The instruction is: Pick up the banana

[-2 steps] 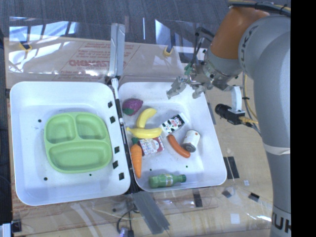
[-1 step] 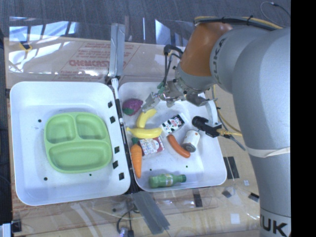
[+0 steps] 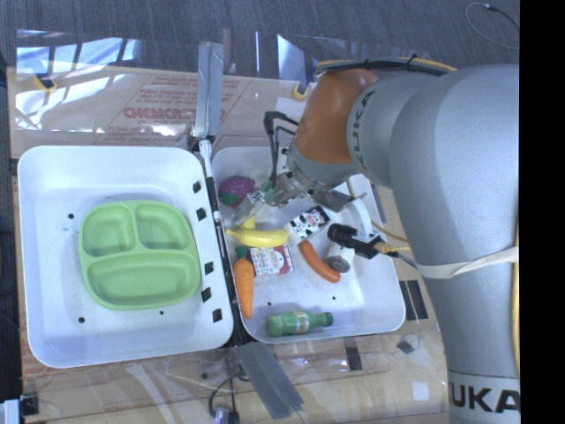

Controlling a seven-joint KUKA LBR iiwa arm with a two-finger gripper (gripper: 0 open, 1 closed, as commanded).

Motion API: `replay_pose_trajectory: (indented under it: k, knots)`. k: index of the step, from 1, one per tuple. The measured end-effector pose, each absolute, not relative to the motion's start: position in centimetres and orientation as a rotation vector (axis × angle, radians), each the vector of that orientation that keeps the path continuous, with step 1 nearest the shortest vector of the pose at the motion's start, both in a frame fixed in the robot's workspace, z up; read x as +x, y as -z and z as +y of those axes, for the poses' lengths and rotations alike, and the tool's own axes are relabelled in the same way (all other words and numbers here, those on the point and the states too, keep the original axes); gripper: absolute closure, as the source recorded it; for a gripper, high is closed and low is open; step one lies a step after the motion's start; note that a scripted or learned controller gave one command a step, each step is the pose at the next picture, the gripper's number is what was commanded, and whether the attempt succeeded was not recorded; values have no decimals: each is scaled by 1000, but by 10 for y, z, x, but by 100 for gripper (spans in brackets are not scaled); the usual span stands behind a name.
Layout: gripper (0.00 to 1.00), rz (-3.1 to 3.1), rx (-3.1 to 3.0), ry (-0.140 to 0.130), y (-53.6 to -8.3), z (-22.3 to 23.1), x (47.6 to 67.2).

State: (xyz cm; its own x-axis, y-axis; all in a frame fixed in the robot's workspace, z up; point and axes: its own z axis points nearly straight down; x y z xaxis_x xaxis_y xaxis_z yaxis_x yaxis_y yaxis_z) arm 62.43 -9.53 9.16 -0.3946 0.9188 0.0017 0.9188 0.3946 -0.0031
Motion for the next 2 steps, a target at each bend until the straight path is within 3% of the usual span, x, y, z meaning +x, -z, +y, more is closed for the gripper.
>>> replay_pose_trajectory:
  k: [1, 2]
  knots:
    - [100, -2623, -1723, -3, -102, -95, 625]
    - [100, -2419, -2004, -1, -192, -50, 657]
